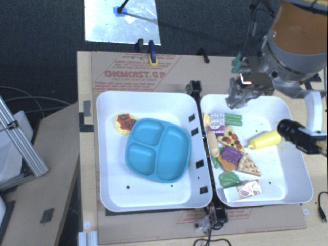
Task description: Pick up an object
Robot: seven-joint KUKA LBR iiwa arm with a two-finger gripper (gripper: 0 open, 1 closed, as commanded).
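Camera view gives you the right shallow white bin (294, 186) with a cluster of small toy foods lying along its left half. Nearest the top you see a purple-and-white packet (217, 122) touching a green bean-like piece (233, 119). Below them sit a slice of toy pizza with dark dots (231, 137), a purple flat piece (231, 154), a triangular orange pizza slice (248, 165), a green leafy lump (228, 178) and a white card with a red picture (248, 189). A yellow plastic squeeze bottle (264, 139) lies tilted toward the bin's middle, apart from that cluster.

Your grey two-finger gripper (239, 99) hangs at the top left corner of this bin, above the rim and just above the packet and bean. You cannot tell from this angle whether the fingers are apart or together, and nothing shows between them.

Moving outward, the left shallow white bin (110, 188) holds a blue three-compartment plastic plate (158, 149), with a small yellow-and-red toy tart (125, 122) just beside its upper left edge. Both bins rest on a brown cardboard sheet with red lettering (134, 73) on the bench.
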